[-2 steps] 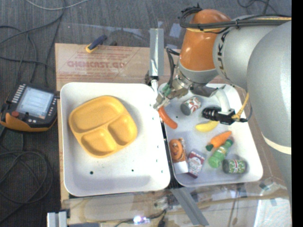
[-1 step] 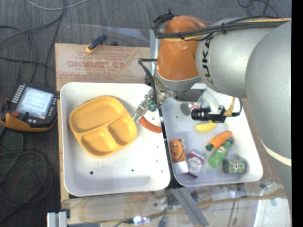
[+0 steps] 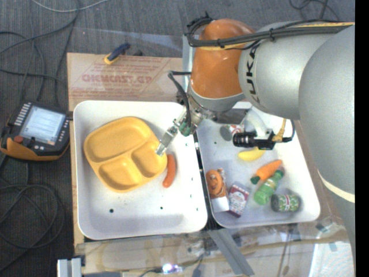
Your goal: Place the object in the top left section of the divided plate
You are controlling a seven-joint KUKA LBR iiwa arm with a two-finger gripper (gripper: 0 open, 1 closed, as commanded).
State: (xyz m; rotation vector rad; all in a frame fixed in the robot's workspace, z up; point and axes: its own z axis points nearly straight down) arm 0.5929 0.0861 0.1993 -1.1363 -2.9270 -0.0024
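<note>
A yellow divided plate point(image 3: 121, 152) lies in the left bin, with one long section and two smaller ones. An orange-red sausage point(image 3: 169, 171) lies on the bin floor against the plate's right edge. My gripper point(image 3: 162, 148) slants down from the right and ends at the plate's right rim, just above the sausage's upper end. I see nothing on the plate's sections.
The right bin point(image 3: 305, 209) holds a yellow banana point(image 3: 251, 154), a carrot point(image 3: 267, 169), a green bottle point(image 3: 266, 190), a dark green can point(image 3: 286, 202), an orange toy point(image 3: 215, 182) and a red-and-white packet point(image 3: 237, 198). The arm's big grey body covers the upper right.
</note>
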